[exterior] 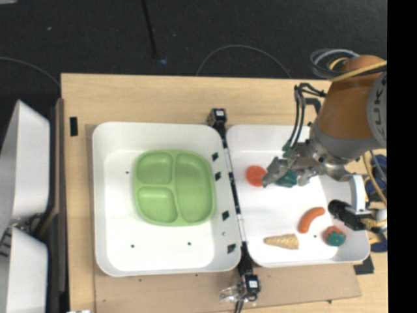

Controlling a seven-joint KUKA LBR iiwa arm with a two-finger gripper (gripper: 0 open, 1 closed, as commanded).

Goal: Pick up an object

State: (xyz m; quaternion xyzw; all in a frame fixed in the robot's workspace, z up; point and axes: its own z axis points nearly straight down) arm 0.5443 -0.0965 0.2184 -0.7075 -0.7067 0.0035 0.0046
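Left bin (111, 253) has a green divided plate (174, 186) sitting mid-bin. In the right bin (260, 142), the pincer (279, 176) hangs just beside a red ball (255, 175) at its 9 o'clock. Orange sausage (311, 218), cone (281, 241) and a teal-red toy (335, 237) sit toward 5 o'clock.

Partial grey letters, seemingly "UK", on the arm (355, 119) at the right edge of the frame; no other text legible anywhere.

Arm (348, 119) reaches in from right, wrist angled down-left; end effector (287, 173) low, pointing left.
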